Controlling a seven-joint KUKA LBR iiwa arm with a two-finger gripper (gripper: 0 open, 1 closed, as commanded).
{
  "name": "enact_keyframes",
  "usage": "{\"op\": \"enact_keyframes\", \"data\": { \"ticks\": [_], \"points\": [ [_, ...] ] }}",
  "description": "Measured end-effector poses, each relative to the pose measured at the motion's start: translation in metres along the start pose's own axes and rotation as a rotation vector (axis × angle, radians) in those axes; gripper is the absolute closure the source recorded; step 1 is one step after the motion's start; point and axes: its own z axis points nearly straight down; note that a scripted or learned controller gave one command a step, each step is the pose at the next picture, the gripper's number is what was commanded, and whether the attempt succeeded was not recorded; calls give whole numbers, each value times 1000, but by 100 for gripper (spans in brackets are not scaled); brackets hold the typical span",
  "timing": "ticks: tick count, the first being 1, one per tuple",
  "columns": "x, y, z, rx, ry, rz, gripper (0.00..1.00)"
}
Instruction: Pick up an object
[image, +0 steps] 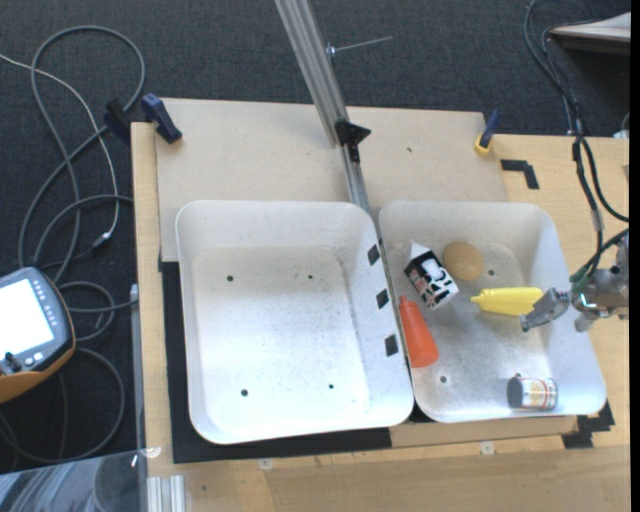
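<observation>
The right bin (560, 250) holds several objects. A yellow bottle-like object (506, 299) lies on its side right of centre. A tan round object (463, 261) sits behind it, next to a black-and-white patterned box (430, 279). An orange tapered object (420, 333) lies along the bin's left wall. A small can (532, 393) lies near the front right corner. My gripper (541, 312) reaches in over the bin's right wall, its tip just beside the right end of the yellow object. Nothing shows as held in it.
The left bin (200, 250) stands beside the right one, with a metal rail (312, 70) slanting down to the gap between them. Cables (590, 190) hang along the right side. A handheld pendant (25, 330) lies off the bench at the left.
</observation>
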Motion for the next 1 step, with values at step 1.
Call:
{"op": "enact_keyframes", "data": {
  "ticks": [1],
  "points": [
    [0,1,-2,-5,-1,-1,0]
  ]
}}
